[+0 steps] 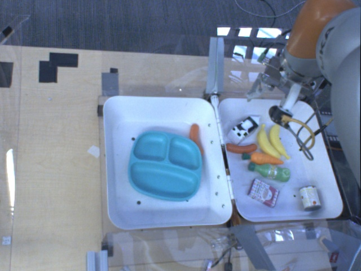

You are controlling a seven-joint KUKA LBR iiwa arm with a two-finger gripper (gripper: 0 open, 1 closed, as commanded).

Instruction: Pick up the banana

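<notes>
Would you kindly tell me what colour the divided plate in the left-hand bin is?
Turquoise blue; the camera view shows the plate clearly.

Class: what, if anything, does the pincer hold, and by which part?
Nothing visibly: the banana lies loose in the right bin, apart from the pincer at its far edge.

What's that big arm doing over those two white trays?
A robot arm reaches in from the right to pick up the banana. The banana lies in the right bin beside a carrot, a green bottle and a red box, not yet lifted. The gripper hangs over that bin's far edge. The left bin holds a blue plate.
</notes>
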